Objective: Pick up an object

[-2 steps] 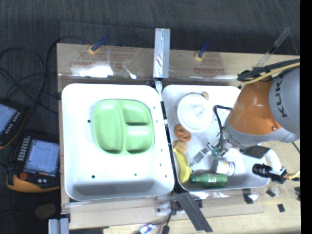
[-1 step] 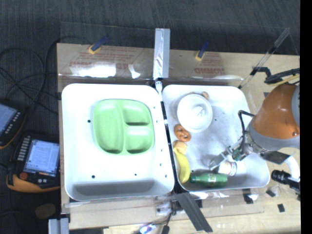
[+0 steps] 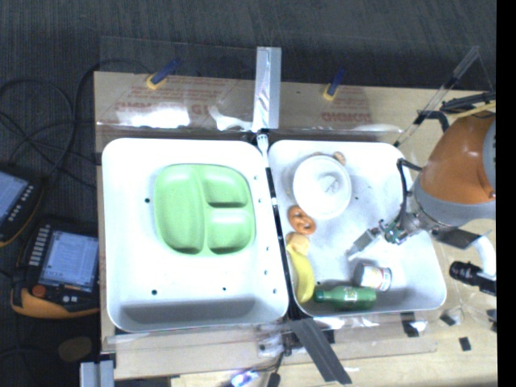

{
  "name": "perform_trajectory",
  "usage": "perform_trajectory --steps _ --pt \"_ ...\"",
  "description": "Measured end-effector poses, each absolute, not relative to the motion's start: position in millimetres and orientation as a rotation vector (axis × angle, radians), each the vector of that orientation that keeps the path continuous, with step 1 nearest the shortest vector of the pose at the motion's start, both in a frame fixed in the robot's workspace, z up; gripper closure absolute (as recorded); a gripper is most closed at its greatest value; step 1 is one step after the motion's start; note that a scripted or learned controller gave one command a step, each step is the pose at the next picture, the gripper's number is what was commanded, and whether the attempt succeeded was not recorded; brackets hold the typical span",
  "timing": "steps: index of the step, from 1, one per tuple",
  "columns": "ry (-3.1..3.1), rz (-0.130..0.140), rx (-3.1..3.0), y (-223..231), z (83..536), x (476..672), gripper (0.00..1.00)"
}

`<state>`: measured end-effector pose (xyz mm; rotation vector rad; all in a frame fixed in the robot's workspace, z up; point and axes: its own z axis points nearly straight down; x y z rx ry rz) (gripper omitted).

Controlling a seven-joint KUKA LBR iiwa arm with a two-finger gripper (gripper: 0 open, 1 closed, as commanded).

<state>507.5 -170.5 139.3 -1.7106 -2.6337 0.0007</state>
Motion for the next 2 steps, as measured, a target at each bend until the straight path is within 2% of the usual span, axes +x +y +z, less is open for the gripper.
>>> perform_trajectory --steps 1,2 --pt "-2.689 0.002 -1.623 -172.8 119.5 484.0 0.00" --pt "-2.536 0.002 -1.855 -197.4 159.7 484.2 0.00"
